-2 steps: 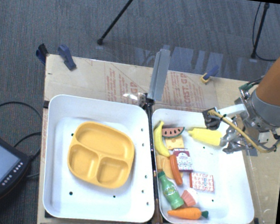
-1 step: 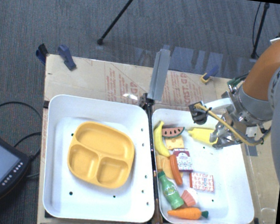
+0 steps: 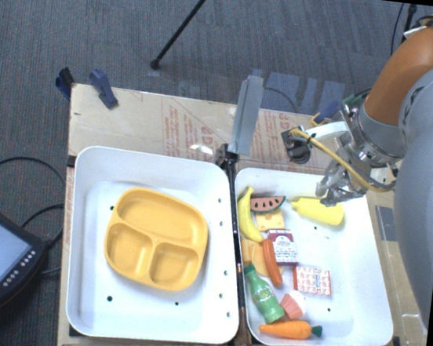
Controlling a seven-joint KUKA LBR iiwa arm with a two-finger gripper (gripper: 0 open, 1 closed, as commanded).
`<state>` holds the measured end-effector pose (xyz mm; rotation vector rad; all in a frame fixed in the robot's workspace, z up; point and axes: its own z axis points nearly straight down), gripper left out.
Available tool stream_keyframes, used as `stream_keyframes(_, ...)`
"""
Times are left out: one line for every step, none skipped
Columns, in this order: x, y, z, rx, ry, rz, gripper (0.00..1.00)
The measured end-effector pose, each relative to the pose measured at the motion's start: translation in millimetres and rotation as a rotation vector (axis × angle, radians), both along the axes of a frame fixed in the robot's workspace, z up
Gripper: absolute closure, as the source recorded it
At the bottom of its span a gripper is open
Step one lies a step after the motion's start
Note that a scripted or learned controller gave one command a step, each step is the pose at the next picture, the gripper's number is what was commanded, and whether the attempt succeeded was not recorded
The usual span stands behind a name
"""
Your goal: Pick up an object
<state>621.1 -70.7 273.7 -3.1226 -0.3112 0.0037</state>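
The grey two-finger gripper (image 3: 332,193) hangs over the far end of the right white bin (image 3: 378,265); whether it is clenched or released I cannot tell. A yellow plastic mustard bottle (image 3: 319,212) lies just below it, apparently touching or nearly so.

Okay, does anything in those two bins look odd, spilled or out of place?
Nothing looks spilled or broken. The toy food lies jumbled in the right bin, mostly toward its left side, with the carrot against the near rim. The yellow tray sits slightly askew in the left bin.
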Motion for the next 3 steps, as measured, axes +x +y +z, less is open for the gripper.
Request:
stream_keyframes(-11.7, 1.0, 11.7, -0.002, 0.001, 0.078, 1.0)
stream_keyframes(16.0, -5.0, 13.4, 0.0, 0.0, 0.004, 1.0)
stream_keyframes(-58.6, 49.2, 1.9, -0.001, 0.001, 0.004, 1.0)
